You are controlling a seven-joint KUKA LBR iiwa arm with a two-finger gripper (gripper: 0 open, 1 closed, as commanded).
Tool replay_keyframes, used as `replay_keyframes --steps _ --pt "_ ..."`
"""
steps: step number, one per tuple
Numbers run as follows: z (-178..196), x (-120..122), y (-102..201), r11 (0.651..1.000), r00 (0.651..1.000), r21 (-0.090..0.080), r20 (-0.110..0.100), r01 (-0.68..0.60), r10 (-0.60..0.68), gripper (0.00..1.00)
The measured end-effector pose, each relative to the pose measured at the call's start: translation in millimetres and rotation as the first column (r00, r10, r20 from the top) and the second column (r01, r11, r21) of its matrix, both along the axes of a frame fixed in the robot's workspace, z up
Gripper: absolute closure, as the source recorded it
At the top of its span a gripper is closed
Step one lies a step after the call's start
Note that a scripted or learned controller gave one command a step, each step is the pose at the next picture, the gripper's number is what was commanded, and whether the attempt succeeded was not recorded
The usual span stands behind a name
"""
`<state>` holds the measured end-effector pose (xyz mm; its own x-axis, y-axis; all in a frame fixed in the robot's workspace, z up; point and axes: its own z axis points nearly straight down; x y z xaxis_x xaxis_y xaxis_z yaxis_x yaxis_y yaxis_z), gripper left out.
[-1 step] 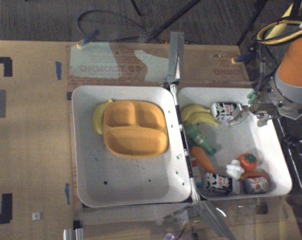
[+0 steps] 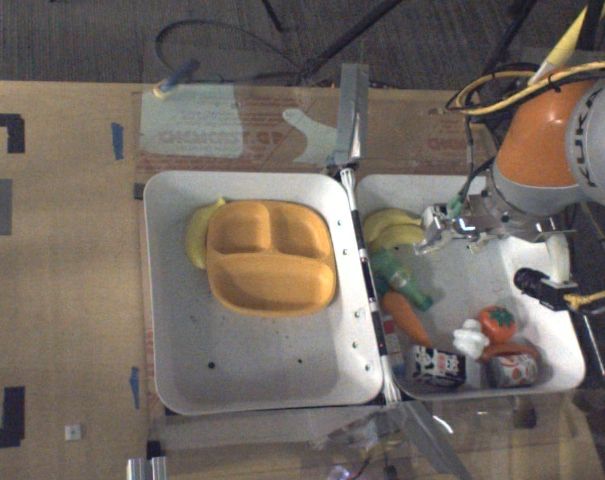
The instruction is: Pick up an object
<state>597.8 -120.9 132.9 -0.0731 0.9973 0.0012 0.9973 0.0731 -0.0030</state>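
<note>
My gripper hangs low over the upper left part of the right bin, just right of a bunch of yellow bananas. Nothing shows in its grasp. Below the bananas lie a green bottle and an orange carrot. Along the bin's front edge sit a small black-and-white carton, a white figure, a red tomato and a can.
The left bin holds an orange divided plate lying partly over a yellow banana. A metal divider runs between the bins. The grey and orange arm covers the right bin's upper right corner.
</note>
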Motion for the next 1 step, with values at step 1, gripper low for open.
replay_keyframes --steps 1 --pt "-46.6 -53.7 -8.2 0.999 0.999 -0.002 0.006 -0.042 0.042 0.00"
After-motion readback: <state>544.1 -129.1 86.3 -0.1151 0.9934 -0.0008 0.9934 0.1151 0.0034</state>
